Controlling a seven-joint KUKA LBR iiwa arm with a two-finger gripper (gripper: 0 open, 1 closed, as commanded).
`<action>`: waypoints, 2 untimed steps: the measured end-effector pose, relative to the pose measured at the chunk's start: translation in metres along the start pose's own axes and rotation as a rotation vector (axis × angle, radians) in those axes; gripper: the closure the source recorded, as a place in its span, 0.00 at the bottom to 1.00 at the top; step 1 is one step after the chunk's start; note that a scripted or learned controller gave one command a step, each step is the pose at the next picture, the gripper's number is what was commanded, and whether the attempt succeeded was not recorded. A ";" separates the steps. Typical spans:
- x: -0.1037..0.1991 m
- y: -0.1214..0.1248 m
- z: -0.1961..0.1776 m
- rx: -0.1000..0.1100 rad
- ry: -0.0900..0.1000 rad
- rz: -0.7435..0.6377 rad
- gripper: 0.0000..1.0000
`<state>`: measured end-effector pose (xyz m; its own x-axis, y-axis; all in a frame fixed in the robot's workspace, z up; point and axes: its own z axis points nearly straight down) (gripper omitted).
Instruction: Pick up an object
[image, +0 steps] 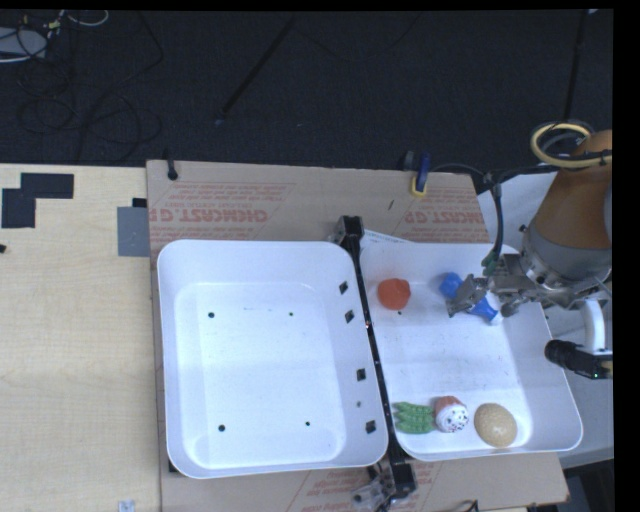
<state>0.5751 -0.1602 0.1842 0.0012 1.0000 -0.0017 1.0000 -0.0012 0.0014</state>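
The tool (478, 297) hangs low over the right bin (545, 400) near its far edge, touching a blue object (455, 286); whether it pinches the object I cannot tell. An orange ball (394, 293) lies beside the divider.

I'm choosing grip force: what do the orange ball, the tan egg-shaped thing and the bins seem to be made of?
Orange ball: matte, evenly coloured, probably foam or rubber. Tan egg-shaped thing: smooth with a faint sheen, perhaps plastic or wood; unclear. Bins: glossy white moulded plastic, with rounded corners and soft reflections.
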 end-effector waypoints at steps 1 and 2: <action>0.000 -0.001 -0.007 0.005 0.003 0.000 1.00; -0.002 -0.041 -0.011 0.007 0.003 0.000 1.00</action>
<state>0.5343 -0.1622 0.1955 0.0014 1.0000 0.0012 1.0000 -0.0014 -0.0054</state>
